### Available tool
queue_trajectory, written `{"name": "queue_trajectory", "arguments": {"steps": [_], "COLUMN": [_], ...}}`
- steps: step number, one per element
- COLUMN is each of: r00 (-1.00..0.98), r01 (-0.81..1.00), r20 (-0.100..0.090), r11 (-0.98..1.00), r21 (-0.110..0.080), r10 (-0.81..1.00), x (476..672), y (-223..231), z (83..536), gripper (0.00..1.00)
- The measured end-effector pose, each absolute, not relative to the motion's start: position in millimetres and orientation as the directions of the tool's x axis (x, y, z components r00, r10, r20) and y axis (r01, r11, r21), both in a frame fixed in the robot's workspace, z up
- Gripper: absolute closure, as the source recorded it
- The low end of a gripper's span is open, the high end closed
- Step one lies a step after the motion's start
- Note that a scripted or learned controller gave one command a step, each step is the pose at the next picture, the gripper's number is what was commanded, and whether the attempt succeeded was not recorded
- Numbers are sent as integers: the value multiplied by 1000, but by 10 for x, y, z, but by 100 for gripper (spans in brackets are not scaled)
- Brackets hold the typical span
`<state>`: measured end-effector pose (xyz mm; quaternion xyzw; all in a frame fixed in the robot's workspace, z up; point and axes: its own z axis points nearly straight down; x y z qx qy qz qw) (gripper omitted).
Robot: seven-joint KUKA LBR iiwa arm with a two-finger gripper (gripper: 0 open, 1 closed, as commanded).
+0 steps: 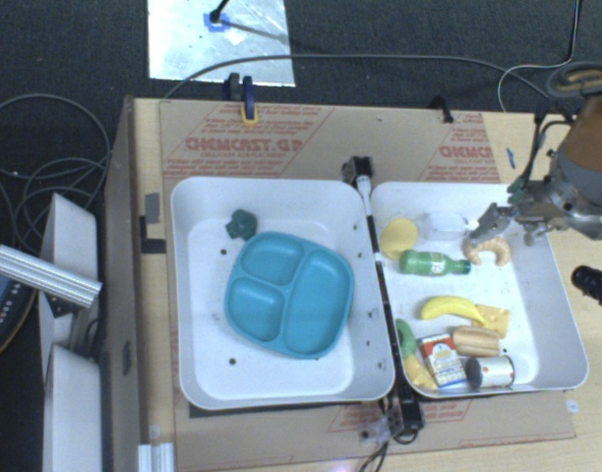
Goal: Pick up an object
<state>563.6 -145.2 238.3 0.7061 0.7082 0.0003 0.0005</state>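
Tan croissant (491,253) just below the tool (490,226), its finger spacing unclear.

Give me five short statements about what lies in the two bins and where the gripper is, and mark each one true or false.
1. The blue divided plate lies in the left bin. True.
2. The banana lies on the blue divided plate. False: it lies in the right bin, near the hot dog.
3. The gripper is over the right bin, near the croissant. True.
4. The green bottle stands upright. False: it lies on its side.
5. The small dark green object sits in the left bin, beside the plate's far corner. True.
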Motion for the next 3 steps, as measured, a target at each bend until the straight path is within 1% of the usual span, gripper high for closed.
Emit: {"name": "queue_trajectory", "arguments": {"steps": [1,2,3], "r00": [-2,1,-4], "r01": [1000,1000,1000], "r20": [-1,-2,1], "r11": [2,-1,4], "r21": [4,0,2], "r10": [1000,1000,1000], "x": [5759,4861,5421], "y": [-1214,-1871,-1038], "z": [952,845,844], "gripper": [0,0,0]}}
